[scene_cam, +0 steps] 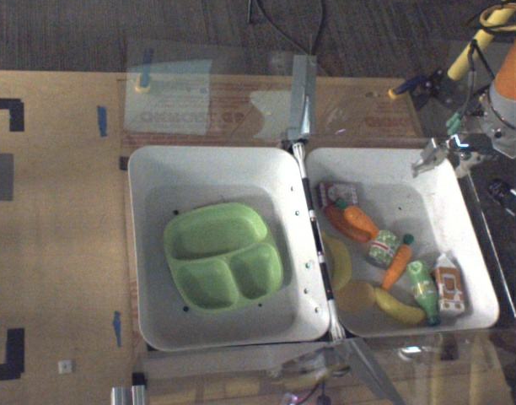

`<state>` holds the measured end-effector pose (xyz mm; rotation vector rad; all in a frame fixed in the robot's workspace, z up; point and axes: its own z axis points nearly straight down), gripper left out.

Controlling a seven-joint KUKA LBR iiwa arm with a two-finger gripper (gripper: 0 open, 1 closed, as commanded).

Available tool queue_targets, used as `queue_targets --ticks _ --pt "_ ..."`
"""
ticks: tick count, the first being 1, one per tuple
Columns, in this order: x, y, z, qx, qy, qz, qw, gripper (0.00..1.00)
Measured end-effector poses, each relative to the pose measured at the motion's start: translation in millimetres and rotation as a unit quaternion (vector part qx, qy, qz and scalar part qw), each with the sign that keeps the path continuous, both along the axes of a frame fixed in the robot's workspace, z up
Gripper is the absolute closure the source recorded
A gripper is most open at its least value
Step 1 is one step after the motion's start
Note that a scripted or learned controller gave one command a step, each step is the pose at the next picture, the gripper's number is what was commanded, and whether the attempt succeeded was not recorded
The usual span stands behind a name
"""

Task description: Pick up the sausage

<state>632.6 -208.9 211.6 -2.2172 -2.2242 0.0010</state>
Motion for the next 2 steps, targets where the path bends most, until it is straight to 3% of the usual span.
queue_targets --ticks 1,2 --pt "32 37 -117 -0.0009 -0.001 0.068 0.9977 0.0" --pt "-45 63 -123 -0.0008 -0.003 0.09 0.996 0.0"
